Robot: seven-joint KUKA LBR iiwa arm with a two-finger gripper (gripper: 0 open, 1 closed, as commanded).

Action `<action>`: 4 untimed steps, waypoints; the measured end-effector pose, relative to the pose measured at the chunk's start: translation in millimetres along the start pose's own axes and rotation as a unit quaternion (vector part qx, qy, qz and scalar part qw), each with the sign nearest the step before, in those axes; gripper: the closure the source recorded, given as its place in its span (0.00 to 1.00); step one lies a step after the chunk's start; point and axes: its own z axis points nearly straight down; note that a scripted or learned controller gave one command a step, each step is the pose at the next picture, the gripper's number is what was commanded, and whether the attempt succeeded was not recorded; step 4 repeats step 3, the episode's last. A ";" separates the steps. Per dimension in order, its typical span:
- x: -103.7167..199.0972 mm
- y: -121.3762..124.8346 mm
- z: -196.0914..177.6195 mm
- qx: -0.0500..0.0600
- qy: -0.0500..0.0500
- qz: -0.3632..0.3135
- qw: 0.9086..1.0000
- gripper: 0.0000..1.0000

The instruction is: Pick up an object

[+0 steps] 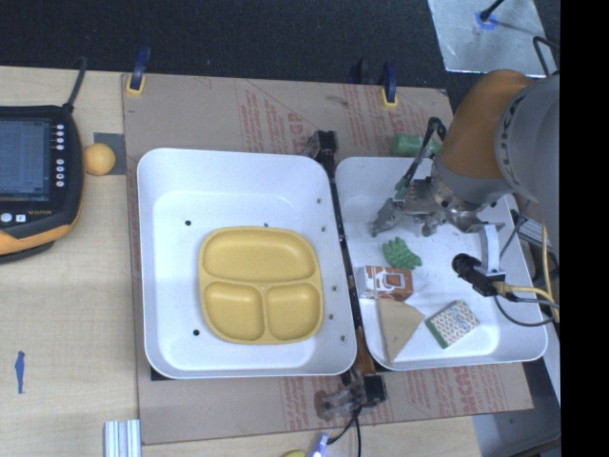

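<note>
Left bin (162, 255) is being occupied by a yellow divided tray (260, 284). Right bin (514, 346) is being shared by a tan wedge (398, 327), snack packet (385, 281), patterned sponge (452, 323), green toy (402, 253). Gripper (404, 215) is being held above the toy (jaw state cannot be told).

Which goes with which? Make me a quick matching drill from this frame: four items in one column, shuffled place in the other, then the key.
Things:
1. yellow divided tray
2. green toy
3. gripper
4. orange ball

Places:
A. on the bench beside the handheld pendant
B. in the left bin
C. above the right bin's upper part
D. in the right bin, just above the red-and-white packet

Pairs: 1-B, 2-D, 3-C, 4-A
</note>
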 end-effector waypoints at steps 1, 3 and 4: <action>-0.3 -45.6 10.9 -0.001 0.001 0.001 1.000 0.00; 70.0 -22.5 -90.1 -0.002 0.002 0.002 1.000 1.00; 70.0 -22.5 -90.1 -0.002 0.002 0.002 1.000 1.00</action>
